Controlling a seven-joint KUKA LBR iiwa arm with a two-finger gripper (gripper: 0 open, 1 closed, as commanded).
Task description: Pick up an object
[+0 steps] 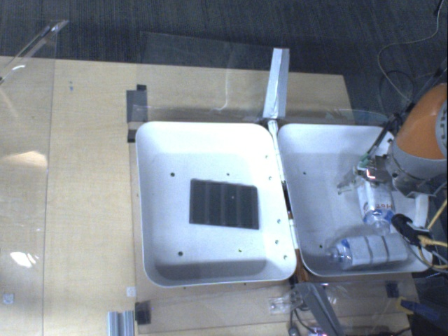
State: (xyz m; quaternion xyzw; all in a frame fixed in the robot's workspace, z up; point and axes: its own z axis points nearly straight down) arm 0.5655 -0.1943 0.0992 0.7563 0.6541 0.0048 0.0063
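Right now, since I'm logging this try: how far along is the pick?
Done: the gripper is down in the right bin, by a small clear bottle. In hand: no grip that I can see. Left: the grasp and lift.

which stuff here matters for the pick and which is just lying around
Job: tool; clear bottle lying in right bin; second clear bottle beside the tool.
Lying about: dark ridged rectangle in left bin; metal bar behind the bins.

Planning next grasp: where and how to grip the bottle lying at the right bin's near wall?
Probably mid-body of the bottle, from above, across its width. It lies on its side along the bin wall, so side approaches look blocked.
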